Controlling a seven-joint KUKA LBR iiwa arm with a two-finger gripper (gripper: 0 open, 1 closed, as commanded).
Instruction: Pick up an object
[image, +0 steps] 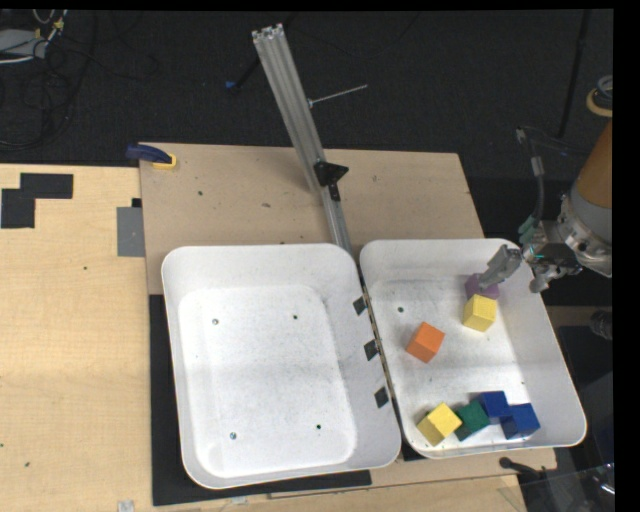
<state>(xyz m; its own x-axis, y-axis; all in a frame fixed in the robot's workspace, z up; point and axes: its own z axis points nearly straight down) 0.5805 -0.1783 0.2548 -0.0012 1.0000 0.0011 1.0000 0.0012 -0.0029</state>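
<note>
The right bin (560, 370) holds several small blocks. An orange cube (425, 341) lies near its middle. A yellow cube (479, 313) sits further right, and just behind it a small purple block (478, 287) is partly covered by a finger. Along the front edge sit another yellow cube (438, 423), a green block (472, 418) and two blue blocks (507, 414). My gripper (519, 273) hangs over the bin's back right corner, open. Its left finger (497, 266) reaches down to the purple block. I see nothing between the fingers.
The left bin (190, 270) stands beside the right one, joined by black clips (372, 349). A slanted aluminium rail (297, 120) rises behind the bins. The wooden bench (70, 330) extends to the left.
</note>
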